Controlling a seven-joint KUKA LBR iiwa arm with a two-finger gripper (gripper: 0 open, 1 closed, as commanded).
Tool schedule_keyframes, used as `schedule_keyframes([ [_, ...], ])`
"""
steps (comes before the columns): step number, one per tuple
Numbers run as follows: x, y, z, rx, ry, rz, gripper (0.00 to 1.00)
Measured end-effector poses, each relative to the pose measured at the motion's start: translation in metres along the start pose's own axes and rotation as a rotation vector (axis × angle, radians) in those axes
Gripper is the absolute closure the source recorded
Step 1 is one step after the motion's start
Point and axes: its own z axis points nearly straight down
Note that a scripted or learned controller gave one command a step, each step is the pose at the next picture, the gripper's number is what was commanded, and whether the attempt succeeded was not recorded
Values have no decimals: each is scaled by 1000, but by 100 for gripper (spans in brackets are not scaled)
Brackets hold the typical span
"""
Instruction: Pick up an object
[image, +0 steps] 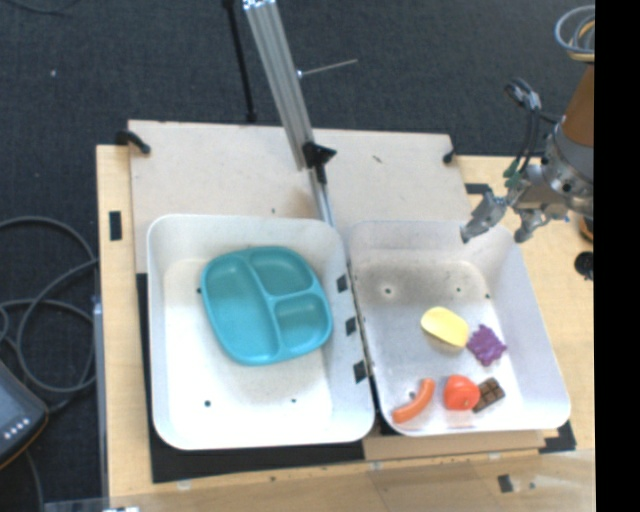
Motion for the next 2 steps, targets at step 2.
schedule_keyframes([
  [2,-4,-6,61,7,1,3,0],
])
